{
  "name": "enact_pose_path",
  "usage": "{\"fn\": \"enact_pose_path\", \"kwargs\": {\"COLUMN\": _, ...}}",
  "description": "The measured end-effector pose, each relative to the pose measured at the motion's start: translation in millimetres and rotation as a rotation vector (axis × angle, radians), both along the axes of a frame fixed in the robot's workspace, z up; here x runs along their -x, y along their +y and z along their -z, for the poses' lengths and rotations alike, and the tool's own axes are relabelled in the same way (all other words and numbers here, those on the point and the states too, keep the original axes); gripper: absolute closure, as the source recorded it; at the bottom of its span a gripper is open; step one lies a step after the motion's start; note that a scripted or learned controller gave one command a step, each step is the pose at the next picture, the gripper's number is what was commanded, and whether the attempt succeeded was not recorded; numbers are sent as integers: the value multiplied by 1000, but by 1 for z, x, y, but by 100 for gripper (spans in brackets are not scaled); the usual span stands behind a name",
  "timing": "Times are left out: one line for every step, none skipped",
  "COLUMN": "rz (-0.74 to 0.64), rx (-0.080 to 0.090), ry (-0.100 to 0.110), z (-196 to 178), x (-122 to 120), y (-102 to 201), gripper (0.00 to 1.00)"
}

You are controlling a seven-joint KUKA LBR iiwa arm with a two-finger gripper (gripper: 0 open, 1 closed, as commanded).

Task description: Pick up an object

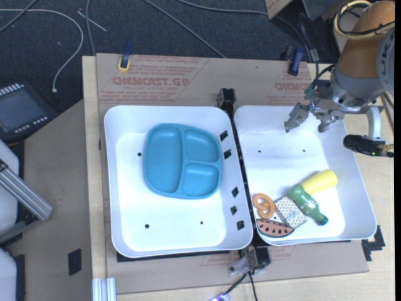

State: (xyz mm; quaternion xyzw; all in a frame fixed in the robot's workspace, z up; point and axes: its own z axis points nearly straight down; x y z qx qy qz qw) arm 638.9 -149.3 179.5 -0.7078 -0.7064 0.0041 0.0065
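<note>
Hanging over the far part of the right bin (357, 187), the jaws (308, 123) stand spread wide with nothing between them, the two dark fingers (293, 121) splayed apart above bare white floor at about one o'clock in the view. The grey arm (366, 55) with its orange band reaches in from three o'clock.

The things to pick lie together at the near end of the same bin, toward five o'clock from the jaws and well apart from them. A yellow block (319, 181) lies tilted, and a green bottle (308, 204) lies on its side just beside it at its seven o'clock, the two seeming to touch. At nine o'clock from the bottle sits a small checked packet (287, 210), then a brown pretzel-shaped toy (263, 204) close to the bin's inner wall. A watermelon-slice toy (276, 229) lies at six o'clock from the pretzel, against the near rim.

The left bin (122, 187) holds a blue divided plate (183, 160), lying flat a little toward twelve o'clock of that bin's middle. Both bins rest on a brown board (188, 74) on the desk, with blue clamps (125, 58) at its far edge.
</note>
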Motion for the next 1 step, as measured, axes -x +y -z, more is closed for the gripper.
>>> {"fn": "enact_pose_path", "kwargs": {"rz": -3, "rx": 2, "ry": -14, "z": -8, "x": -3, "y": 0, "gripper": 0}}
